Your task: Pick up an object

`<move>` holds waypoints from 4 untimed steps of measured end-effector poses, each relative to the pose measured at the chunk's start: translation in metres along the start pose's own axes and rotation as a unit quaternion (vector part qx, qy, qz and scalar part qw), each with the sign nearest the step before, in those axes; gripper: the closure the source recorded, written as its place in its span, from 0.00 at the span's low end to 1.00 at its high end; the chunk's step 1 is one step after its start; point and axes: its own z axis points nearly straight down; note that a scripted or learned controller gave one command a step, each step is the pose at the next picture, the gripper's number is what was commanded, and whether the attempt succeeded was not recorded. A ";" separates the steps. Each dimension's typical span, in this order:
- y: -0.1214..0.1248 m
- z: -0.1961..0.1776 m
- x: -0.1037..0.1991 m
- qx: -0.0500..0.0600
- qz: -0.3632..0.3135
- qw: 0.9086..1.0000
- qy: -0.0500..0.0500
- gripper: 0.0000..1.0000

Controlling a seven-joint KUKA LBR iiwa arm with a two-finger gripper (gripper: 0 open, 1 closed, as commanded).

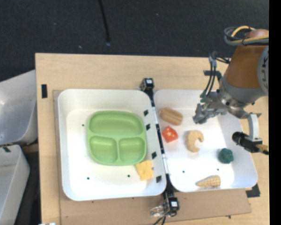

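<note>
Hovering gripper sits near right bin's far rim, above croissant.

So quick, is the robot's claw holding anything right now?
Gripper: over the right bin, above the croissant; nothing seen between its fingers, open or shut cannot be told.
</note>
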 end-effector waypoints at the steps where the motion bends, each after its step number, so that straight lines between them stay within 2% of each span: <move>1: -0.009 -0.013 0.050 -0.001 0.001 1.000 0.000 1.00; 2: -0.025 -0.026 0.097 0.000 -0.001 1.000 0.001 1.00; 3: -0.053 -0.028 0.150 0.000 -0.001 1.000 0.001 1.00; 4: -0.065 -0.014 0.198 0.000 -0.001 1.000 0.000 1.00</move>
